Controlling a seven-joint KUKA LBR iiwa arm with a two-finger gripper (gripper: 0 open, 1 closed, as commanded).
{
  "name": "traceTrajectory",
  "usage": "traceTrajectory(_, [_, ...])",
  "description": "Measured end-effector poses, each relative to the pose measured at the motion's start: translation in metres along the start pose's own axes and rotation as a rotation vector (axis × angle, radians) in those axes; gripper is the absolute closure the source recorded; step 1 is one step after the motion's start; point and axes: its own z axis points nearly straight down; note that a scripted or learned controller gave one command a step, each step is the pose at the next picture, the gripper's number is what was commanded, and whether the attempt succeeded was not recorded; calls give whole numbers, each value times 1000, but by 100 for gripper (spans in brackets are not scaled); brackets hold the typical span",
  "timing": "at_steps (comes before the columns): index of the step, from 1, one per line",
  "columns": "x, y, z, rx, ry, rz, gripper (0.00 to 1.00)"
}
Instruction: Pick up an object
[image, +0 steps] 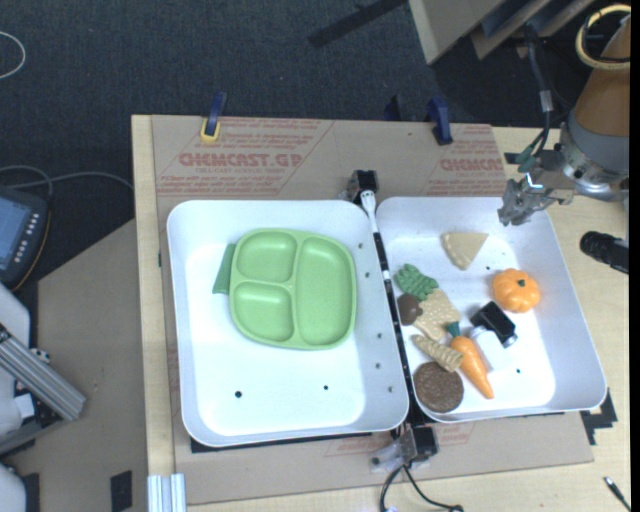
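Noted toy carrot (473, 366) at lower right of frame in right bin (560, 250), long axis diagonal, tip toward lower right. Found gripper (520, 207) above that bin's upper edge; jaw state could not be told. Observed plywood bench (300, 150), dark carpet beyond.

The arm (598, 140) at the far right is grey and rounded, with an orange band (608, 100) above a silvery ringed wrist, a thin dark cable along it, and a small grey metal gripper (520, 205) at its end
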Motion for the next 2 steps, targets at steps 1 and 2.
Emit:
traceTrajectory(1, [44,2,-5,4,3,-4,100])
traceTrajectory(2, [89,4,-7,6,4,-4,100])
